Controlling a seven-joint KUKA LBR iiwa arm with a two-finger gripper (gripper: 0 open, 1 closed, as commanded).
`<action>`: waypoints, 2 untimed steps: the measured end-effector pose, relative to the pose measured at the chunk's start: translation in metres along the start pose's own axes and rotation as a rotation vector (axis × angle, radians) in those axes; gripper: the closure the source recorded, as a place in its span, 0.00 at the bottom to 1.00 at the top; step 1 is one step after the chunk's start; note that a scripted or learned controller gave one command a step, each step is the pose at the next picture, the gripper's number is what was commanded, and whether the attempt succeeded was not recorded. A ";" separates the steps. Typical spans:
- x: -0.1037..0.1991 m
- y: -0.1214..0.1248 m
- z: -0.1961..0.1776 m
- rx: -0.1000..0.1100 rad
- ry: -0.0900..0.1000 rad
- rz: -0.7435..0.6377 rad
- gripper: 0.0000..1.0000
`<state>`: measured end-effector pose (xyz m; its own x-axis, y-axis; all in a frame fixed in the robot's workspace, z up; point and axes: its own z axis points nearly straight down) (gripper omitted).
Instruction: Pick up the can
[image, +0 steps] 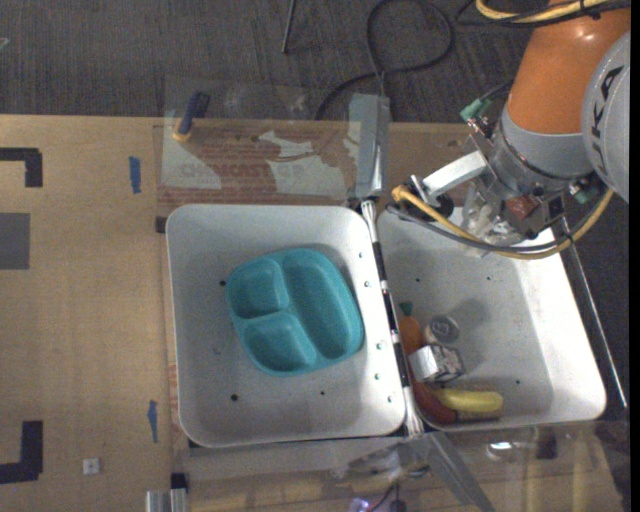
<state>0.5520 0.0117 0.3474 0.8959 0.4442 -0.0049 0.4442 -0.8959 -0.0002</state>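
Right white bin (560, 330) holds a small silver can (443, 328), top facing up; tool (497, 215) grip unclear.

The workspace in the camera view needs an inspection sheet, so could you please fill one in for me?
Surface: tan bench with black and blue tape marks, bearing the left bin and the right bin.
Job's things: can upright in the right bin, near its left wall, apart from the gripper.
Clutter: teal divided tray in the left bin; banana, a small silvery item and an orange item by the can.
Grippers: gripper above the right bin's far edge, nothing seen in it.
Cables: yellow cable looping off the wrist; black cables on the floor.
Surroundings: dark carpet beyond the bench.
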 end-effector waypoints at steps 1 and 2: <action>-0.020 -0.028 -0.077 -0.002 0.003 0.262 1.00; -0.026 -0.070 -0.086 -0.002 0.001 0.127 1.00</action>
<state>0.4981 0.0635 0.4334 0.9448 0.3276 -0.0041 0.3276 -0.9448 0.0022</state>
